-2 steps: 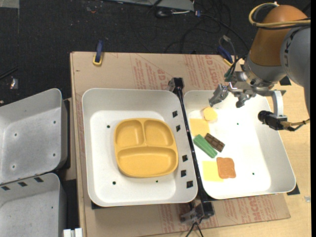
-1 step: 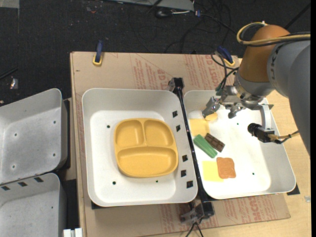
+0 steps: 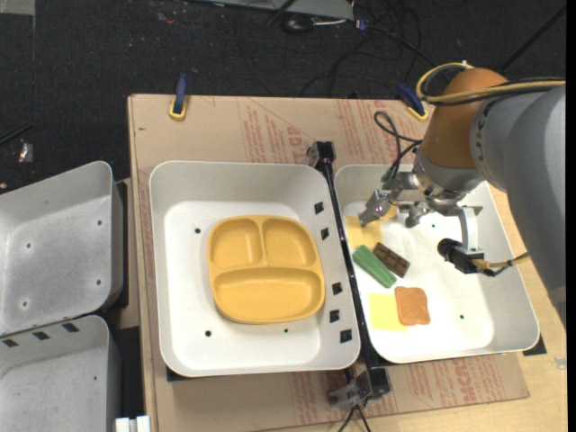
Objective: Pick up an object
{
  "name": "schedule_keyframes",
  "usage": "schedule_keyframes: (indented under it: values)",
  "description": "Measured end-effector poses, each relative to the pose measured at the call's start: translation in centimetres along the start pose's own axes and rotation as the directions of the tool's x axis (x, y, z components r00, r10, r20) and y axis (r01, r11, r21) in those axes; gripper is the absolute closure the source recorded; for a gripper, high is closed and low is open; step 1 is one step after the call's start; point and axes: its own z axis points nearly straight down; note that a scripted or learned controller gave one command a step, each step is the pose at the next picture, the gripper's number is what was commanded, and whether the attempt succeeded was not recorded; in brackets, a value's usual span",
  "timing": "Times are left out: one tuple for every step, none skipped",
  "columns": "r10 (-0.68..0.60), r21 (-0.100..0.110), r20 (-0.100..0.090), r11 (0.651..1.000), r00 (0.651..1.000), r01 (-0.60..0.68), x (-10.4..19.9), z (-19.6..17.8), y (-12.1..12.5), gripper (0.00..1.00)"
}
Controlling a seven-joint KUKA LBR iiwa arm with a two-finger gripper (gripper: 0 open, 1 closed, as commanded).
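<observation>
**Desk:** What's on your feed?

**Me:** I see the arm [image 3: 504, 142] reaching in from the right, over the upper part of the right bin [image 3: 504, 318]. The end effector [image 3: 396, 207] sits low near that bin's upper left corner. I can make out pale finger parts there, but I can't tell how far apart they are, and I see nothing between them.

**Desk:** Where are the objects?

**Me:** In the right bin, below the end effector. A green block [image 3: 373, 265] lies on a slant, touching a dark brown bar [image 3: 391, 258] just to its right. Further down, a yellow flat piece [image 3: 383, 311] lies with an orange-brown piece [image 3: 413, 306] against its right edge, partly overlapping it. All four are on the bin floor, apart from the end effector.

**Desk:** And the left bin?

**Me:** The left bin [image 3: 180, 331] holds a yellow divided plate [image 3: 266, 269], roughly centred, lying flat with three compartments facing up. Both bins rest side by side on the table [image 3: 234, 124], which has a brown board top.
</observation>
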Motion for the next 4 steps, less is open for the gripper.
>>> schedule_keyframes:
  values:
    - [0.001, -0.005, 0.001, 1.000, 1.000, -0.001, 0.0, -1.3, 0.1, 1.00]
    - [-0.001, -0.008, 0.001, 1.000, 1.000, 0.001, 0.1, -5.7, 0.2, 1.00]
    - [-0.002, -0.009, 0.001, 1.000, 1.000, 0.002, -0.2, -12.0, 0.2, 1.00]
    - [-0.003, -0.010, 0.002, 1.000, 1.000, 0.003, -0.2, -17.4, 0.3, 1.00]
